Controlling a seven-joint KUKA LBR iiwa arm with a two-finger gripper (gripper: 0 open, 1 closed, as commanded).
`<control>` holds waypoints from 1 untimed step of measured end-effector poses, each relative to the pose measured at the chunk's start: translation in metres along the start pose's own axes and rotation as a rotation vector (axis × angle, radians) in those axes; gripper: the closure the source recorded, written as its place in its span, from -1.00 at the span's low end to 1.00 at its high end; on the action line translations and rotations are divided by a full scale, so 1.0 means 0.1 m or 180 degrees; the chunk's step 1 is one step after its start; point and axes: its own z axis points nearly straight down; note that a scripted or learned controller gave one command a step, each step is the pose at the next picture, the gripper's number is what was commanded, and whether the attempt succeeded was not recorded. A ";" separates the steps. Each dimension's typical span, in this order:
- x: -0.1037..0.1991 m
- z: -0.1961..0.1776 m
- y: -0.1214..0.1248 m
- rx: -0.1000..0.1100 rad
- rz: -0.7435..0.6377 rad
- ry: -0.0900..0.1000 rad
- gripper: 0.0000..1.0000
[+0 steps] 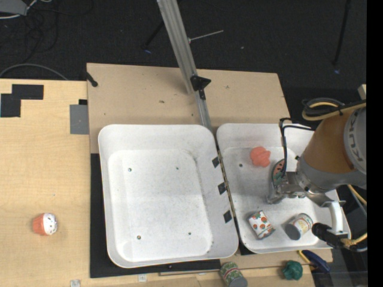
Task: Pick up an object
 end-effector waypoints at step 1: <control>0.02 -0.63 0.01 -0.0020 -0.0024 -0.0007 1.00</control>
